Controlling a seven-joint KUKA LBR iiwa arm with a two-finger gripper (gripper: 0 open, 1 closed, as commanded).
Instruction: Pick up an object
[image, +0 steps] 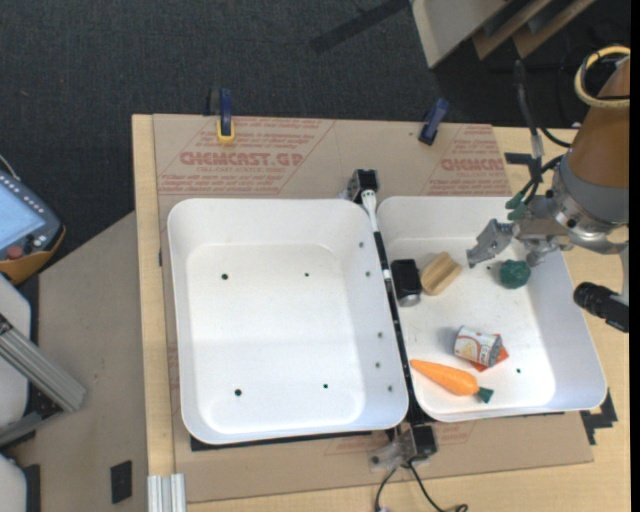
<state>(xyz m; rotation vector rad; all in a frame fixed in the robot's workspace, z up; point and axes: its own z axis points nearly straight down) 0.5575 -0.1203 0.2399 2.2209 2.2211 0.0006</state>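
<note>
Lying nearest the camera, in the right bin: a carrot, orange with a green stub end, pointing left to right along the front. Sitting just behind the carrot, close beside it: a small red-and-white carton, tilted. Resting farther back toward the bin's left wall: a tan block, just beside a black fitting on the divider between the bins. Lying near the right bin's back right: a small green object, type not clear at this size. Hovering over the back of the right bin, just beside the green object: the gripper, with the grey arm reaching in from the right. Fingers appearing spread, nothing seen between them. Sitting alongside on the bench: the left bin. Holding the far edge of the bench board: two blue clamps.
</note>
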